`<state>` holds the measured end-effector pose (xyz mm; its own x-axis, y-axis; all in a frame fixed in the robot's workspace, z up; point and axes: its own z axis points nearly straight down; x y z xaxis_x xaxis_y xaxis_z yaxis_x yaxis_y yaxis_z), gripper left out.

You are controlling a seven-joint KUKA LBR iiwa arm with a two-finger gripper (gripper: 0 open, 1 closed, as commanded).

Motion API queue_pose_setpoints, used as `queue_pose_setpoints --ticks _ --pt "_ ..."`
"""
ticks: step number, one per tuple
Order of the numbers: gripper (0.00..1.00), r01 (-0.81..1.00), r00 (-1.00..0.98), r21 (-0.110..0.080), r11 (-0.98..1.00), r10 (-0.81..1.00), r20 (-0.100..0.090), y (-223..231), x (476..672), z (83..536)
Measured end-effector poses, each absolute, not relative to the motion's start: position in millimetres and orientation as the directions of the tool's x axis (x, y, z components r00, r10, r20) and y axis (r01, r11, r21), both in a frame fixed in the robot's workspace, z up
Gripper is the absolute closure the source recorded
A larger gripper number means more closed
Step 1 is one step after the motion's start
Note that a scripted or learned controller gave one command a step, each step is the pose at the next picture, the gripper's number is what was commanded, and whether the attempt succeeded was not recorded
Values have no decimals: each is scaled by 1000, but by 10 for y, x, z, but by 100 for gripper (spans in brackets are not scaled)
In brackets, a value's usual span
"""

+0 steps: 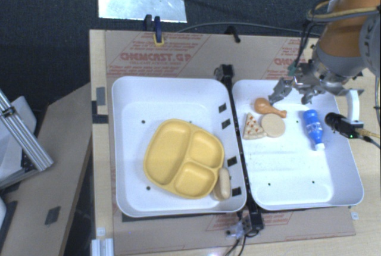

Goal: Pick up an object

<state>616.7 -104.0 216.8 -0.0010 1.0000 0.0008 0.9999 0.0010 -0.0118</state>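
Note:
In the right bin [297, 189] lie an orange toy drumstick [268, 107], a pizza slice [253, 127], a round beige disc [274, 126] and a blue bottle [312, 127]. My gripper [295, 94] hangs over the back of this bin, just right of the drumstick and above the disc. Its fingers are spread open with nothing between them. One fingertip [278, 95] is close to the drumstick's thick end.
The left bin [137, 106] holds a yellow divided plate [183, 158] with a pale bread roll [223, 183] against its lower right corner. A black divider [235, 130] runs between the bins. The front half of the right bin is bare.

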Motion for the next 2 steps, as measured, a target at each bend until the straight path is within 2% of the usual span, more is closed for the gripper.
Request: queue_pose_setpoints --ticks 1,2 --pt "0 1000 -3 1 3 1000 0 -1038 6191 2248" --pt "0 1000 -2 -3 2 1000 0 -965 6135 1666"
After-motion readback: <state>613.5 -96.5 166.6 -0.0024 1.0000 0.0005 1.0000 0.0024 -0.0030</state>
